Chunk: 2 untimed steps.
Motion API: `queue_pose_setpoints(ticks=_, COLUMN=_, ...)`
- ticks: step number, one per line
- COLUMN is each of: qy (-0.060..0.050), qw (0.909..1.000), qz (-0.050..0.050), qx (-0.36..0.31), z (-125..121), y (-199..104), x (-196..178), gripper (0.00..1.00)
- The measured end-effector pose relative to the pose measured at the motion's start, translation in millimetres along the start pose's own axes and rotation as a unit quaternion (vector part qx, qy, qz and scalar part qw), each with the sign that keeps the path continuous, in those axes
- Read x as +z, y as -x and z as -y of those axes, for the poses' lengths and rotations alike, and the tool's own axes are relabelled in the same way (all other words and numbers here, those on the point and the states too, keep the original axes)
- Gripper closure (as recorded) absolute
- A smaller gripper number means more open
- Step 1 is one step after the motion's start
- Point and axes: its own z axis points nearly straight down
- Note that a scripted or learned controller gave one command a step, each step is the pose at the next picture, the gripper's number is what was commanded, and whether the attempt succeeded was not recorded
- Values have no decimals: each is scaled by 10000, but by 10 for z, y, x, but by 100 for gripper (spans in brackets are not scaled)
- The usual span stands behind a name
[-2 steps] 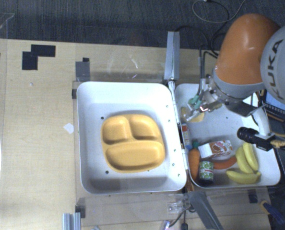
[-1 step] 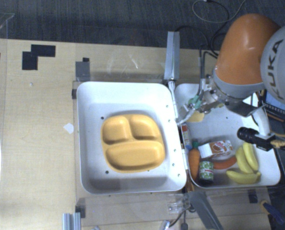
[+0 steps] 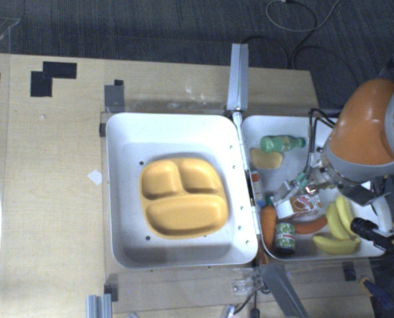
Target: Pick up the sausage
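The gripper [image 3: 308, 189] hovers just above the sausage [image 3: 310, 226].

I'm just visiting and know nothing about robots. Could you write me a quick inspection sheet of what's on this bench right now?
Surface: wooden bench with two white bins side by side, left bin and right bin.
Job's things: sausage lies in the right bin, reddish, partly under the arm.
Clutter: yellow tray in the left bin; in the right bin a green bottle, bananas, carrot, a small jar and a yellow piece.
Gripper: gripper low over the right bin's middle; fingers too hard to read.
Cables: a thin cable loops on the floor beyond the bench.
Surroundings: dark carpet; black marks on the bench.
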Motion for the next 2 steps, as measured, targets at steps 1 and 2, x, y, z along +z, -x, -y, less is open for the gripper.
queue_pose_setpoints(ticks=1, qy=178, qw=9981, qz=76, qx=578, z=118, y=325, x=718, gripper=0)
queue_pose_setpoints(ticks=2, qy=266, qw=9953, qz=70, qx=924, z=170, y=644, x=762, gripper=0)
